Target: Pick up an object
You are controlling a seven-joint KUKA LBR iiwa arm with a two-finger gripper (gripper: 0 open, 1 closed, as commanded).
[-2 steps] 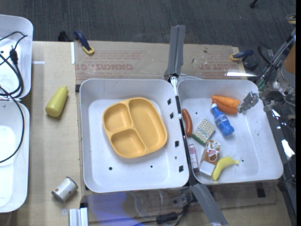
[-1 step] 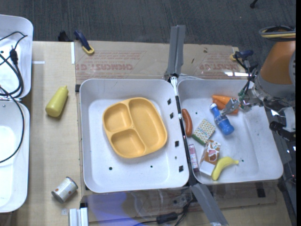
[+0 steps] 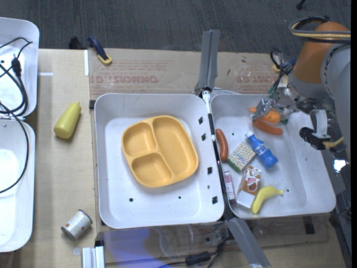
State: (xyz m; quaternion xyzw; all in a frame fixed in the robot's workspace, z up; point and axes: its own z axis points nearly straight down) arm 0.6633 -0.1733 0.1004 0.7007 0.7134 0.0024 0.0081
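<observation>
A cardboard-covered tabletop (image 3: 167, 71) carries two white bins. Nearest in the right bin (image 3: 312, 200) lie a banana (image 3: 264, 197) and carton (image 3: 249, 185), then a blue bottle (image 3: 262, 151) and sausage (image 3: 222, 144). At the far end, the end effector (image 3: 269, 109) sits low over an orange toy (image 3: 270, 116) (its opening I cannot tell). It looks like the grasp step; next, close firmly and lift straight up.

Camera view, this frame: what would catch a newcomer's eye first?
The yellow divided plate, alone in the middle of the left bin. Then the clutter in the right bin: a blue bottle, a banana and a sausage. The gripper sits low at that bin's far edge, over an orange toy.
</observation>
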